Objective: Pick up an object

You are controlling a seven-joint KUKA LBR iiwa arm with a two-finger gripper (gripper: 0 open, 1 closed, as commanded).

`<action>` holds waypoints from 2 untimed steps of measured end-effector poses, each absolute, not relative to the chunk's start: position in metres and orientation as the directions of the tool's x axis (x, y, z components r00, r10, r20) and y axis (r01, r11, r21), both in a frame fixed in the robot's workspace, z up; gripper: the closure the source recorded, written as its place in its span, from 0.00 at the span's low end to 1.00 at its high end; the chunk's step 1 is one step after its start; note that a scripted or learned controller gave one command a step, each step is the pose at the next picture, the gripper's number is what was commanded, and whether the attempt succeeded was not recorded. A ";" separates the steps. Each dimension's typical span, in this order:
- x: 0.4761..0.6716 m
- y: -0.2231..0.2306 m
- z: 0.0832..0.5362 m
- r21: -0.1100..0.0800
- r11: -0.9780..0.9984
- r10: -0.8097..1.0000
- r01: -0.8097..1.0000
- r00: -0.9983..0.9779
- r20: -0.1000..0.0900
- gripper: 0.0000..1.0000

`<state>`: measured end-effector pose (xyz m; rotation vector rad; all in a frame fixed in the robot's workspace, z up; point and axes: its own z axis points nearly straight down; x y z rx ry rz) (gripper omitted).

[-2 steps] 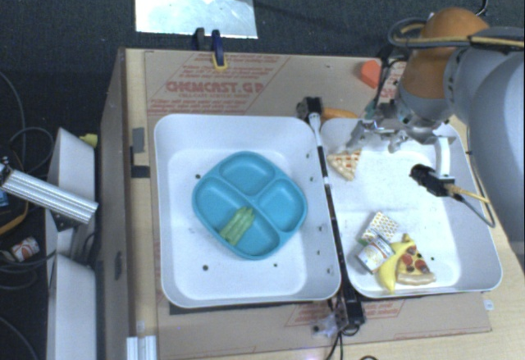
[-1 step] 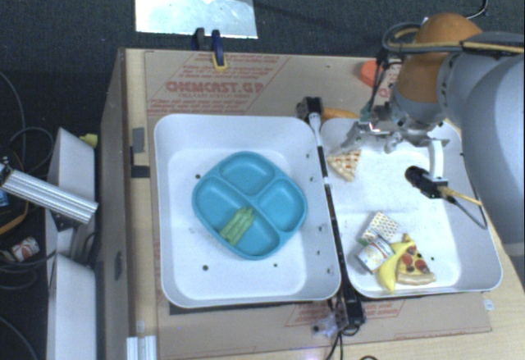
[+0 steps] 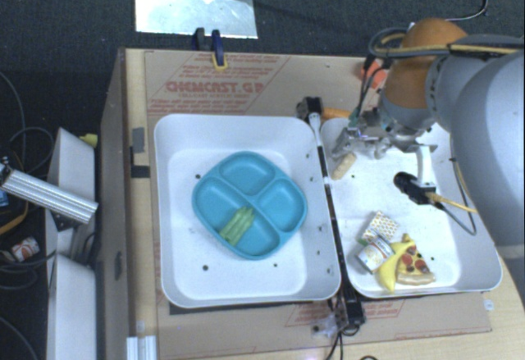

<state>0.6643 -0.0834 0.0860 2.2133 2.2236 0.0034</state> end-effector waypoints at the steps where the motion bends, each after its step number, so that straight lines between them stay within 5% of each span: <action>1: 0.665 -0.084 0.097 0.006 0.006 1.000 1.000 -0.006 -0.001 1.00; 2: 0.665 -0.084 0.097 0.006 0.006 1.000 1.000 -0.006 -0.001 0.00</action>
